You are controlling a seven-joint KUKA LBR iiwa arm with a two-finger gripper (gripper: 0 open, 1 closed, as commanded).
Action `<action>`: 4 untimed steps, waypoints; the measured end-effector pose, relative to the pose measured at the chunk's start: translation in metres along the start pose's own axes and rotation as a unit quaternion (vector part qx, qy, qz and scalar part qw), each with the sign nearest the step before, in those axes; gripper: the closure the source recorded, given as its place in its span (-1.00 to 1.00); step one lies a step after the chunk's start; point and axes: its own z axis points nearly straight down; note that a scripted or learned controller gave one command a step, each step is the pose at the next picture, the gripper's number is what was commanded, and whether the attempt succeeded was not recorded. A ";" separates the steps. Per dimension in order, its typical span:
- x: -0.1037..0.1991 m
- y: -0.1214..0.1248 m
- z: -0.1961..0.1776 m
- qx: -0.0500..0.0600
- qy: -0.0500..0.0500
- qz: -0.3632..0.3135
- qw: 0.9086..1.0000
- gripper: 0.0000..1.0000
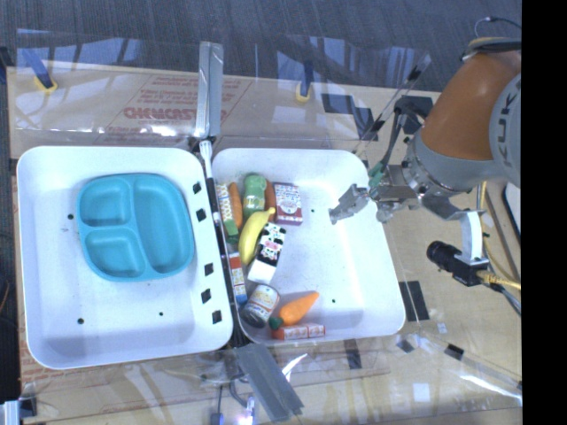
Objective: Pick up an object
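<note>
the gripper [347, 204] hovers over the right bin's [372, 312] right edge, nothing seen in it; i cannot tell its state. toy food [252, 233] lies along the left wall, unpicked.

Colours in two shallow white plastic bins [53, 326]

A light-blue divided plastic tray [135, 224] is seen in the left bin; in the right, a yellow toy banana [252, 235], an orange toy carrot [298, 305], a green rounded toy [255, 190], a dark-red small carton [287, 204] and a black-and-white patterned box [272, 245]. An orange band [468, 113] is borne on the grey robot arm.
</note>
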 end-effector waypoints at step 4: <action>0.011 -0.053 0.157 0.000 0.001 0.107 0.994 1.00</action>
